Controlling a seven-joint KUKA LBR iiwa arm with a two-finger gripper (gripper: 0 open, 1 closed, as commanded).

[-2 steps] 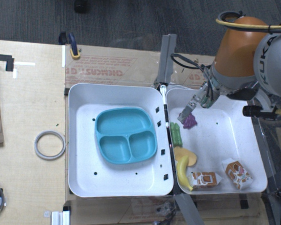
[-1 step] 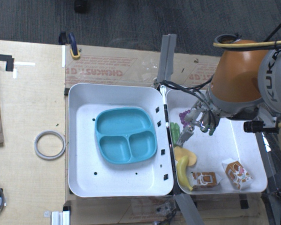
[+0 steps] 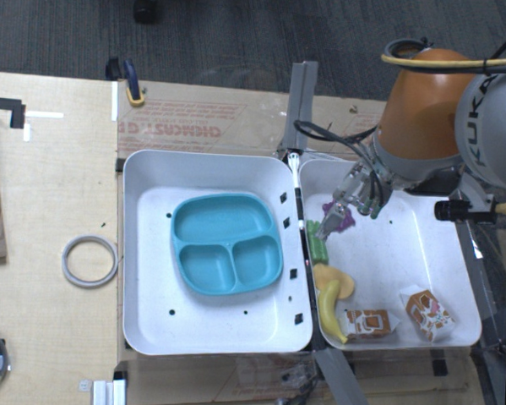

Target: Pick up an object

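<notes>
End effector low over the right bin's far-left corner.

Camera view: the end effector (image 3: 361, 197) hangs just above a purple object (image 3: 338, 217); I cannot tell its state. Crowded against the right bin (image 3: 415, 346) wall, a grasp could slip. That bin also holds a banana (image 3: 331, 299) and two cartons (image 3: 368, 324); the left bin (image 3: 140, 259) holds a blue tray (image 3: 226, 244).

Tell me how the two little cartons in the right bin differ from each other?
The carton nearer the banana is the brown carton: it lies flat, its long side along the bin's front wall. The other carton sits further right, turned at an angle, showing a white face with reddish marks. The first almost touches the banana; the second stands apart. Both are small boxes on the bin floor, away from the gripper.
</notes>
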